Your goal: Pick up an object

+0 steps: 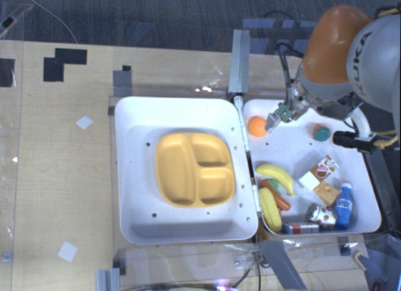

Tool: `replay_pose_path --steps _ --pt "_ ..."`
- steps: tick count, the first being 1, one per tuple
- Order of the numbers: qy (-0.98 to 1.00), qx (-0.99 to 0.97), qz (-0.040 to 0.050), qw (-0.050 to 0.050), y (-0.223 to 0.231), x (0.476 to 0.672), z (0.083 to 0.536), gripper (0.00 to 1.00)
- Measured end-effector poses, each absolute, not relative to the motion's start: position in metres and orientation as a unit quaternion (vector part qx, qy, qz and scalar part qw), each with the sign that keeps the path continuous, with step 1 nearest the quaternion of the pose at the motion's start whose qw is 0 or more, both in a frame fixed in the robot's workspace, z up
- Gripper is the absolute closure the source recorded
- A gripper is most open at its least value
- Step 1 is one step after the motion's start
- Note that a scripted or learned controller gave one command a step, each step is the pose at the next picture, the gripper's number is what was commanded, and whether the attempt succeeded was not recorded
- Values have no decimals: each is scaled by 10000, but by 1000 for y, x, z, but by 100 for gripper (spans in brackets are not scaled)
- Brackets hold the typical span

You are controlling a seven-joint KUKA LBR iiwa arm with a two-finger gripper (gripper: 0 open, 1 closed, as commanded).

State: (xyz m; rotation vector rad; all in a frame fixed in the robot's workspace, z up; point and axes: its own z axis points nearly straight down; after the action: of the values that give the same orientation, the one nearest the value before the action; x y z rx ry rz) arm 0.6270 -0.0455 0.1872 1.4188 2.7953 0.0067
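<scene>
Gripper: far-left of the right bin — finger state not discernible.
Orange ball: just left of gripper.
Left bin: yellow divided tray.

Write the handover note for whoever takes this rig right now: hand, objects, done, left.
Hand: low over the right bin, at its far left corner, right beside the orange ball. Nothing visibly held; whether it is open or shut cannot be told.
Objects: teal ball at the far side; banana, corn cob, blue bottle and small boxes toward the near side. Yellow divided tray lies in the left bin.
Done: approach to the orange ball, apparently.
Left: grasp and lift an object; no pick is confirmed.
</scene>
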Motion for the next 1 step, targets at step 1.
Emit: replay_pose_path --steps 1 --pt "8440 5363 -6 -4 -118 622 140 100"
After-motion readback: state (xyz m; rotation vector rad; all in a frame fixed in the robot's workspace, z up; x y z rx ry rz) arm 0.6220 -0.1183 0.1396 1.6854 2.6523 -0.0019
